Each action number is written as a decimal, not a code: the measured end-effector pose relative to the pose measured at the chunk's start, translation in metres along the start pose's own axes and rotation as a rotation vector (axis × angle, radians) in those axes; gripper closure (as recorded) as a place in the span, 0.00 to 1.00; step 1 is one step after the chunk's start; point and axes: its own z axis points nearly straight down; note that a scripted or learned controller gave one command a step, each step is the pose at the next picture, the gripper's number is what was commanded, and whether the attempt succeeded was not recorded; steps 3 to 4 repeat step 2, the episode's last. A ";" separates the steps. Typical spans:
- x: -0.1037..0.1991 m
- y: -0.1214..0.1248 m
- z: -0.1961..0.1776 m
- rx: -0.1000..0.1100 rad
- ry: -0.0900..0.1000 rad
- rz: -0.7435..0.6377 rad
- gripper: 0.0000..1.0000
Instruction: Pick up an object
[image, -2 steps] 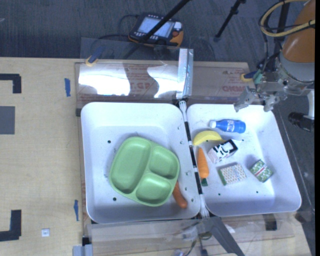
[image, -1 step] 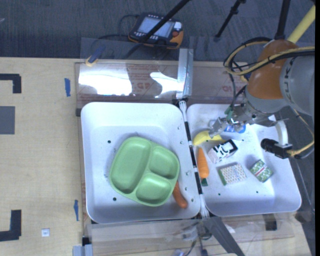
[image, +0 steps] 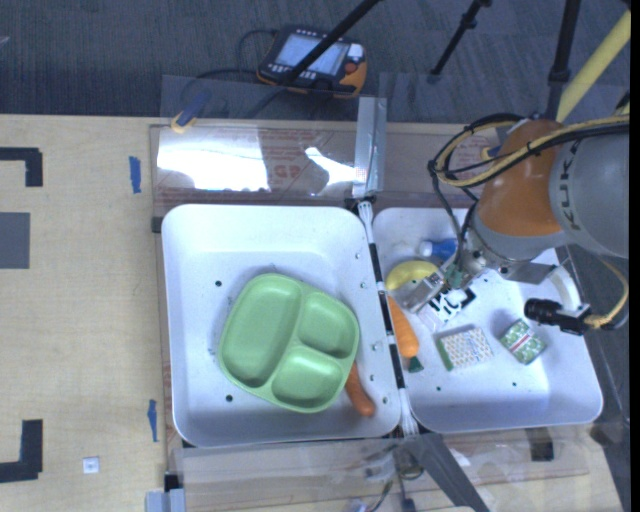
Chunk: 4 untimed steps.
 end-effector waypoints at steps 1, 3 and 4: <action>-0.002 0.001 -0.012 -0.007 -0.004 0.004 1.00; 0.029 0.038 -0.098 0.002 0.001 -0.092 1.00; 0.029 0.038 -0.098 0.002 0.001 -0.092 1.00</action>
